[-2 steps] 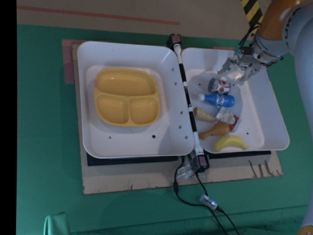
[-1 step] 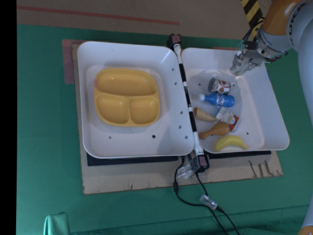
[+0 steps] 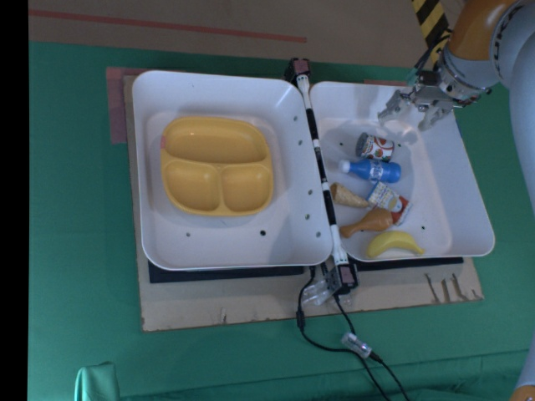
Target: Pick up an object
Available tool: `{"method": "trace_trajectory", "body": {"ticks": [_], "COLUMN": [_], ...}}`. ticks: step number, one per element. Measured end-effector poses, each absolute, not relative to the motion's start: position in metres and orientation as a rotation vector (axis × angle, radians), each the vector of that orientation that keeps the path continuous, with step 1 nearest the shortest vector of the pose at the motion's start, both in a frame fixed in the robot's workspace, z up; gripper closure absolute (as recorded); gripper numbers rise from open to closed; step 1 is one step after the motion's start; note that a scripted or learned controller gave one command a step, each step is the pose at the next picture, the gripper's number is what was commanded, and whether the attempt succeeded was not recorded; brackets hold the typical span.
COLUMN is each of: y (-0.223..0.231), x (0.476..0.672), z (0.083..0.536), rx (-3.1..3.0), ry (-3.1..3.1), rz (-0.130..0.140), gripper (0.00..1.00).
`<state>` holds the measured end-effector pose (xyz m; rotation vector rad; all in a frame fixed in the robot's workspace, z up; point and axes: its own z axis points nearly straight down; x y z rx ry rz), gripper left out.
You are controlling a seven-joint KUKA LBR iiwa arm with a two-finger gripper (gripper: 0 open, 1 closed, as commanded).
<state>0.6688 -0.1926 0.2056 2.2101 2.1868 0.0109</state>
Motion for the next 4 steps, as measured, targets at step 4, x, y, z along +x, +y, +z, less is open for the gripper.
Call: {"method": "trace_trajectory", "body": {"ticks": [4], "y": [-0.19], "x": [0.703], "z": [0.354], "rx": [2.207], "ry": [2.187], "rz": [0.012], "gripper": [1.0]}}
